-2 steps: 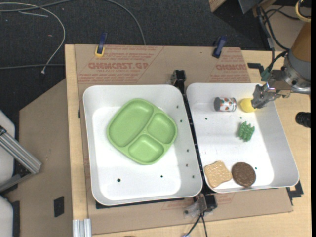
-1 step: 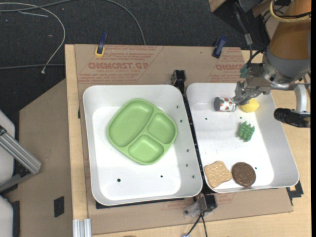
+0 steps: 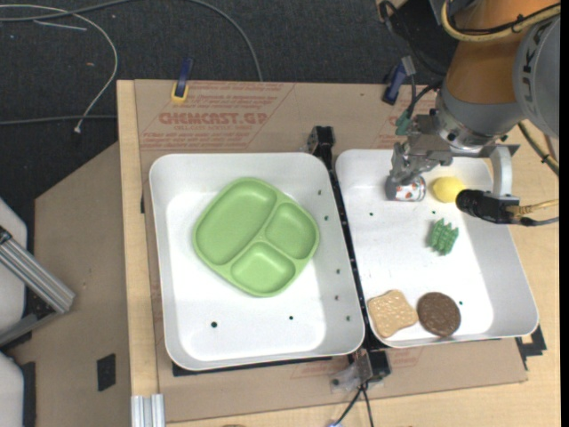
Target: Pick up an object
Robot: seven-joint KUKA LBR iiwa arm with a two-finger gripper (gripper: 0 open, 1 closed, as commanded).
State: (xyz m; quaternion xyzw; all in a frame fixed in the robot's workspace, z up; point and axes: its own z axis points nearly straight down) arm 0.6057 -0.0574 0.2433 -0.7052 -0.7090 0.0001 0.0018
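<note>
The gripper (image 3: 406, 185) is reaching into the right bin (image 3: 498, 265); whether it is gripping anything is unclear. A small white-and-red object (image 3: 411, 193) is sitting beneath it

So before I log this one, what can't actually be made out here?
- Gripper, camera view: whether the jaws are parted or closed; the wrist above covers them.
- Small red-and-white object under the gripper: mostly covered, too small to identify, contact unclear.
- Yellow object: its right side sits behind a black cable fitting.
- Arm: cut off by the top and right edges.
- Green toy: too small to identify.
</note>
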